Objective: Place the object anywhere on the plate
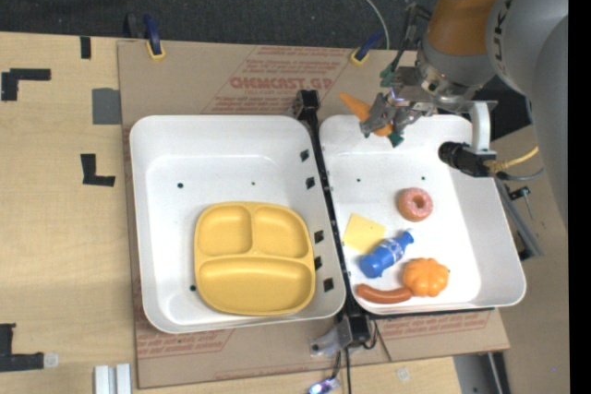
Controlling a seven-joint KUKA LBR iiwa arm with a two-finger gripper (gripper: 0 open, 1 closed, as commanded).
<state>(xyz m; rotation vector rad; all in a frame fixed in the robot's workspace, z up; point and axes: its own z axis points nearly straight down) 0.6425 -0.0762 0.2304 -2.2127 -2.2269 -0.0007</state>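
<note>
A yellow divided plate (254, 277) lies in the left bin (166, 163), toward its near side. My gripper (390, 115) hangs over the far left corner of the right bin (462, 189). It is shut on an orange toy carrot (356, 105), which slants between its fingers. The carrot's orange tip sticks out to the left over the bin's rim, and its green end (396, 139) pokes out below right. The carrot is off the bin floor, well to the right of and beyond the plate.
In the right bin lie a pink donut (415, 204), a yellow cheese wedge (363, 232), a blue bottle (385, 255), an orange pumpkin (425, 277) and a red sausage (383, 294). A black divider (319, 189) runs between the bins.
</note>
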